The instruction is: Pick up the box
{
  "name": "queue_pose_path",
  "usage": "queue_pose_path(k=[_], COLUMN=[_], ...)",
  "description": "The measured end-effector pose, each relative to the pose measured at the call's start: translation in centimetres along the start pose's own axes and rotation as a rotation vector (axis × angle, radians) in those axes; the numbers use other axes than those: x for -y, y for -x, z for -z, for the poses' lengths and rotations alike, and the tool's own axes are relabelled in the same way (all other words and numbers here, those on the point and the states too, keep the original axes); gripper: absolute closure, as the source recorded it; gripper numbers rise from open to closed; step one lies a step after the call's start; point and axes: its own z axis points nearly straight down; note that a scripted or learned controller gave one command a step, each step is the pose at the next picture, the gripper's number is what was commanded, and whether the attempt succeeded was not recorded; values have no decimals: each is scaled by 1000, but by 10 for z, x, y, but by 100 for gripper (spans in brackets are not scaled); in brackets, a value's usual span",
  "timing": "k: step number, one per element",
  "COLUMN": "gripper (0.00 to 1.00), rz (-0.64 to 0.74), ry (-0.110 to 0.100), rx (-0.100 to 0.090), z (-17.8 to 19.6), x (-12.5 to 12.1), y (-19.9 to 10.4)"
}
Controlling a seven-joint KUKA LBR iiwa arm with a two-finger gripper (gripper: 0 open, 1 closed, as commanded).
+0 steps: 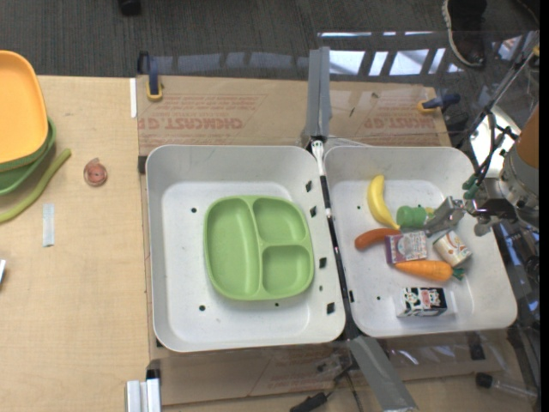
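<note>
In the right bin (pixel 493 312), a small purple box (pixel 406 247) lies near the middle, between a red-orange pepper (pixel 375 238) and a carrot (pixel 425 269). A black-and-white carton (pixel 423 301) sits closer to the front wall. My gripper (pixel 444 215) reaches in from the right and hovers just up and right of the purple box. It is between a green toy (pixel 412 216) and a small white cup (pixel 451 248). Nothing is visibly held.
A yellow banana (pixel 377 199) lies at the back of the right bin. The left bin (pixel 171 230) holds a green divided plate (pixel 259 247). Orange and green plates (pixel 19 127) are stacked on the bench at far left, near a small pink object (pixel 95 172).
</note>
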Motion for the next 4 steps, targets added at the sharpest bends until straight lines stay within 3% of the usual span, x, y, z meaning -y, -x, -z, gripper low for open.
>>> queue_pose_path(k=[1, 2, 3, 4], gripper=[0, 0, 100, 0], rz=[-153, -136, -138, -138], ry=[9, 18, 19, 19], rx=[0, 2, 1, 1], z=[-155, -160, -151, -151], x=[-25, -69, -70, -70], y=[23, 6, 6, 6])
